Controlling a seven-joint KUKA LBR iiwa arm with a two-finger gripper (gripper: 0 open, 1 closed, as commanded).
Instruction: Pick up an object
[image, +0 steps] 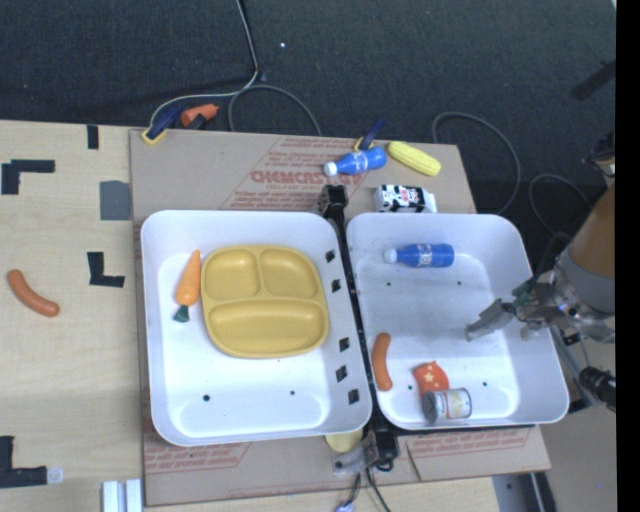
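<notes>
Inside right bin (520, 240), far half: blue bottle (420, 256) lying flat, long axis across the bin, white cap pointing toward the bin's left wall. Against that left wall, near half: orange-red sausage (381, 361), long axis running along the wall, slightly curved. In the bin's near part: small can (446, 404) on its side, long axis across the bin, touching or just short of a red piece (430, 377) on its far side; shape of the red piece hard to make out. Over the bin's right half: gripper (497, 315), reaching in from the right rim, nothing seen in its grasp; clenched or released, cannot tell. Arm (600, 250) cut off beyond the bin's right rim. Left of the right bin, walls touching: left bin (160, 300) with yellow divided plate (265, 300) and carrot (189, 278), green end toward the near side. Beyond the right bin's far rim, on printed cardboard (290, 170): second blue bottle (357, 162), yellow corn cob (413, 158), black-and-white item (405, 198) too blurred to name. Far left of the right bin, on pale wooden bench (60, 220): another sausage (32, 293). Dark carpet (120, 50) and loose cables beyond the bench.
</notes>
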